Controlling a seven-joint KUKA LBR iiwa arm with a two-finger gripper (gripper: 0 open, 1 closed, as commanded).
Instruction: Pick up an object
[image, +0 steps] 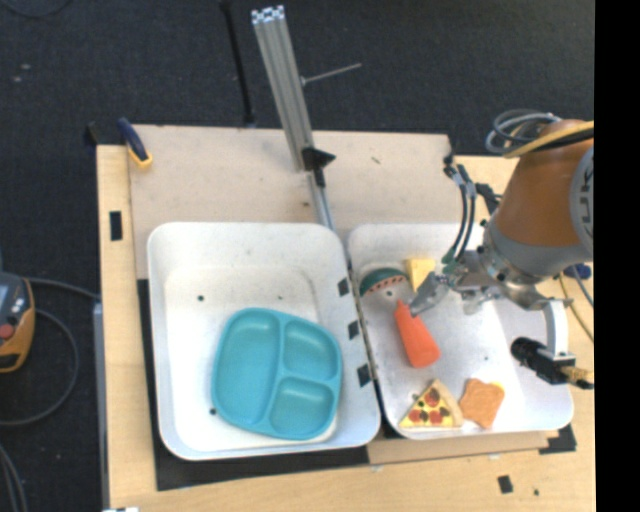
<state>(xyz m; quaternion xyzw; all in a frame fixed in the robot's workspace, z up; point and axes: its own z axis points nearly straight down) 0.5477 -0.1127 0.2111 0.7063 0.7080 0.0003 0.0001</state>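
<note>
Two bins share the worktop — the left bin holds a divided plate toward five o'clock. In the right bin, a carrot lies central — pizza slice and toast at six, cheese wedge at eleven.

orange carrot lying slantwise in right bin, mid-left, tool tip touching.

— Where's the arm?

— Entering from the right, its orange band high and the grey wrist bent low beneath it.

— And the gripper?

— Stretched out leftward from the wrist, fingers angled downward.
</note>
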